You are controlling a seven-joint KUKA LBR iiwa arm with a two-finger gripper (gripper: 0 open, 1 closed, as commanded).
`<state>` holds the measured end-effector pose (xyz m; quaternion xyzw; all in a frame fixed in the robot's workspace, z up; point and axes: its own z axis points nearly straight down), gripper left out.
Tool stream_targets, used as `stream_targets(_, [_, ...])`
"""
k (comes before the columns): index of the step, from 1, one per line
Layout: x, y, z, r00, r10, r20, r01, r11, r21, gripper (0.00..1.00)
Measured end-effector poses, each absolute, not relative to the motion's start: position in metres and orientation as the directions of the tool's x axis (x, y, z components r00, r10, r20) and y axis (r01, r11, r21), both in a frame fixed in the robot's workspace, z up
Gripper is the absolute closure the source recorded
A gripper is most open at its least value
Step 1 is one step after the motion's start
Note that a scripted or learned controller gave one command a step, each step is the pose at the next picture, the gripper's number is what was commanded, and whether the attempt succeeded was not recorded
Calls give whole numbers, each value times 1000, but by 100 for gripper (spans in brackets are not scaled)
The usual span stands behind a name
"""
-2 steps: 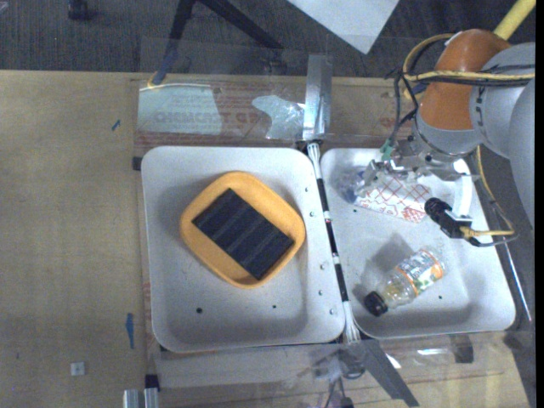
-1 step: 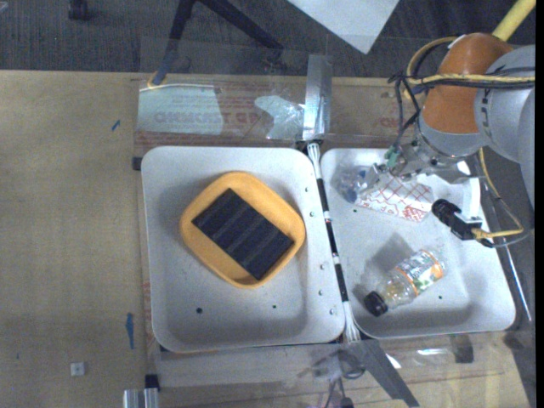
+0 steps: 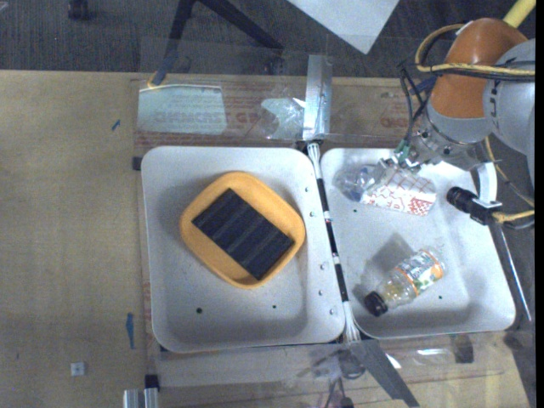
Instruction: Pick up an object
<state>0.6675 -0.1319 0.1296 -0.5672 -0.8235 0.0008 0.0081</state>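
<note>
In the right bin (image 3: 480, 300) lie a clear plastic bottle (image 3: 408, 279) with a black cap, on its side near the front, a red-and-white patterned packet (image 3: 401, 196) and a crumpled clear wrapper (image 3: 353, 180) at the back. My gripper (image 3: 402, 157) hangs low over the back of this bin, right at the far edge of the packet; the wrist blocks it. The left bin (image 3: 170, 313) holds a yellow-orange tray-like object (image 3: 242, 228) with a black ribbed top.
The arm with its orange band (image 3: 476, 66) and cables reaches in from the upper right. A black cable end (image 3: 467, 202) juts over the right bin's right side. A metal divider post (image 3: 318, 100) and clear plastic scrap (image 3: 280, 113) sit behind the bins.
</note>
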Motion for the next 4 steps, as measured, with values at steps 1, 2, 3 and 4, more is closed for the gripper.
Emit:
stream_targets(1, [666, -113, 109, -442, 897, 11, 897, 442, -17, 0])
stream_targets(2, [661, -109, 100, -569, 823, 4, 823, 569, -3, 0])
stream_targets(3, [659, -110, 107, -568, 823, 8, 823, 568, -9, 100])
stream_targets(4, [668, -78, 186, -610, 792, -4, 792, 610, 4, 100])
